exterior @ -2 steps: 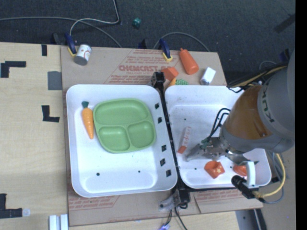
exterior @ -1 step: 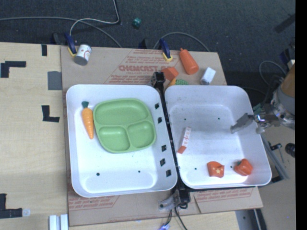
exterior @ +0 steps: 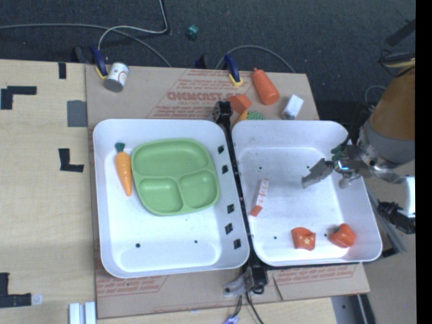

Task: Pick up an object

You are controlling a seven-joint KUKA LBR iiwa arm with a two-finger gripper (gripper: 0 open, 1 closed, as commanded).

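Camera view, from above the bench: the hand (exterior: 329, 172) hangs over the right bin (exterior: 283, 144), near its right wall, with nothing seen between its fingers; whether they are spread or closed cannot be told at this angle. Three loose objects lie in that bin. A small red-and-white packet (exterior: 259, 197) sits left of the hand, near the divider. Two red-orange pieces (exterior: 303, 238) (exterior: 343, 235) rest close together at the near right corner, nearer the viewer than the hand and apart from it. The left bin (exterior: 108, 201) holds one green divided plate (exterior: 176, 176) and one toy carrot (exterior: 123, 170) just left of it. Beyond the bins, on cardboard, lie an orange bottle-shaped toy (exterior: 265, 86), a small white block (exterior: 293, 106) and a white cylinder (exterior: 117, 75). The arm's grey body and orange band are cut off at the right edge.
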